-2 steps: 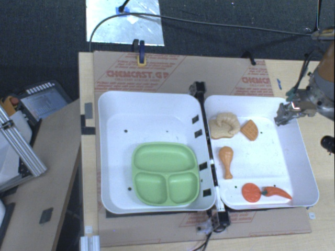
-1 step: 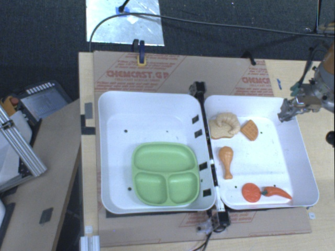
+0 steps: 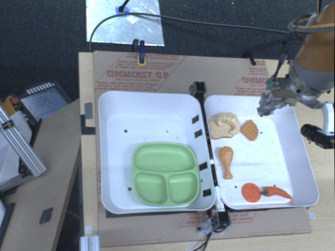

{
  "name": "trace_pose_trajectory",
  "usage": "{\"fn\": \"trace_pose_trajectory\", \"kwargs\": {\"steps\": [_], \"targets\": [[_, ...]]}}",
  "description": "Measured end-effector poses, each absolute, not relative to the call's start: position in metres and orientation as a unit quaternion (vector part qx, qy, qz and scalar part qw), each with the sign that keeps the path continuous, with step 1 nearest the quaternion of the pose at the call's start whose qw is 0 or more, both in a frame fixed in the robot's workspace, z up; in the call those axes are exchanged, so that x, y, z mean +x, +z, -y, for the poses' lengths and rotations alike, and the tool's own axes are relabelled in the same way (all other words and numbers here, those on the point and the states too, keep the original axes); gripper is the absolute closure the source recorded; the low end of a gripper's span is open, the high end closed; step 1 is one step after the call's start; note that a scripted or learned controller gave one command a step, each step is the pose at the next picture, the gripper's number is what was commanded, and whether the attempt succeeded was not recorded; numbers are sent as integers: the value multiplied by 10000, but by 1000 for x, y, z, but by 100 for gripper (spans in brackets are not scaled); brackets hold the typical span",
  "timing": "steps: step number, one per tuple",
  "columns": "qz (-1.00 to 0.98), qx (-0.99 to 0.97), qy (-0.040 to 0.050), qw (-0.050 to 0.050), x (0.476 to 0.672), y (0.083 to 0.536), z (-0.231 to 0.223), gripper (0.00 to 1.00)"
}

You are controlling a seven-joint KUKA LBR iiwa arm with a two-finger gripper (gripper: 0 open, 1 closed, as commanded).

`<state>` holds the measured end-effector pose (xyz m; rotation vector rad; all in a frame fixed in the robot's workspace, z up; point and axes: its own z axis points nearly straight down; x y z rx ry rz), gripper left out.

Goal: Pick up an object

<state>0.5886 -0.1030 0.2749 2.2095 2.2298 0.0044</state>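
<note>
- The right bin [image 3: 301, 156] holds five small toy foods, any of which could be the object to pick up; all lie loose on the bin floor.
- A pale, lumpy croissant-like pastry [image 3: 224, 125] sits near the bin's upper left corner, close to the divider between the bins.
- Just to its right lies a small orange-brown wedge [image 3: 249, 129], near the pastry but apart from it.
- Below the pastry is a tan chicken drumstick [image 3: 226, 161], lying roughly lengthwise with its thick end up.
- Near the bin's lower edge sits a red tomato-like round piece [image 3: 251, 192], and just beside it on the right an orange-red chili pepper [image 3: 276, 193] with a dark stem end pointing toward the tomato.
- The gripper [image 3: 268, 106] hangs over the upper right part of this bin, above and to the right of the wedge; nothing shows between its fingers, and whether they are parted or closed cannot be told from here.
- The arm [image 3: 314, 56], grey with its orange band, reaches in from the right.
- The left bin [image 3: 112, 140] holds one green divided tray [image 3: 165, 172] with three compartments, set toward the bin's lower right.
- Both bins rest on a cardboard sheet [image 3: 172, 69] printed with red lettering.
</note>
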Motion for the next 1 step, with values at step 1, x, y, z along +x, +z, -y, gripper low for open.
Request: {"fn": "trace_pose_trajectory", "kwargs": {"steps": [1], "targets": [[-7102,7040,8,-6,600,255,53,100]]}}
